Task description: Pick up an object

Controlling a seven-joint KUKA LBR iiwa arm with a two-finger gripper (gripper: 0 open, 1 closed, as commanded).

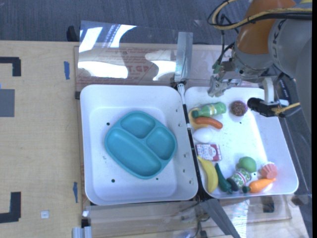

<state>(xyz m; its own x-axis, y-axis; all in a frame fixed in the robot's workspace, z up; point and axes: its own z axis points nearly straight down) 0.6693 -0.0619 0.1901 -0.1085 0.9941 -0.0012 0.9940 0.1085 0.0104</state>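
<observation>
While the grey arm (285,38) with its orange band reaches in from your right, the tabletop (34,133) carries two shallow white bins side by side. Your left bin (94,103) holds a teal divided plate (141,144), lying flat near its middle. Your right bin (280,150) holds all the small things. A yellow banana (209,171) lies along that bin's left wall toward the near end. Above it a white packet with a red label (209,151) sits flat, and beyond that rests a white egg-like piece (203,135). An orange carrot (209,122) lies across just behind the egg, touching a green bottle (210,110) that lies on its side. A dark reddish ball (238,107) rests well to the right of the bottle, near the far wall. At the near right corner you have a cluster: a green round fruit (247,163), a pink shell-like piece (270,170), a small orange carrot (261,185), a green-and-white toy (241,178), and a dark green piece (223,179) beside the banana.

The claw (218,86) hangs over the far left corner of the right bin, just behind the green bottle. You cannot tell from here whether it is wide or narrow, and nothing is visible in it.
</observation>
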